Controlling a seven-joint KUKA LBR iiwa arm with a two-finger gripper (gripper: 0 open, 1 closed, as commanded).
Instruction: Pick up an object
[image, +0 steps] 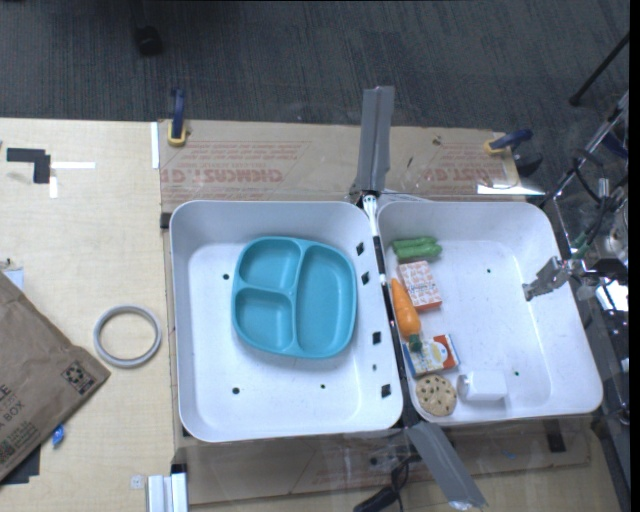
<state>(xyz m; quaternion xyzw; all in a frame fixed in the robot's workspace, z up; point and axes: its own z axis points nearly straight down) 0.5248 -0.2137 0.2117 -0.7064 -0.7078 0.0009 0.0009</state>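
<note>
Presently, the gripper (541, 280) hangs over the right edge of the right bin (520, 330), its finger spread indeterminate, while the pickable items, a green pickle (416, 246), orange carrot (404, 307), cookie (436, 395) and white block (483, 386), lie along that bin's left and front sides, well apart from it.

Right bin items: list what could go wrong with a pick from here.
1. The pickle, carton, carrot, packet and cookie crowd the divider wall, so fingers may strike it.
2. The items touch one another, so one grasp may drag a neighbour.
3. The white block blends into the white bin floor.
</note>
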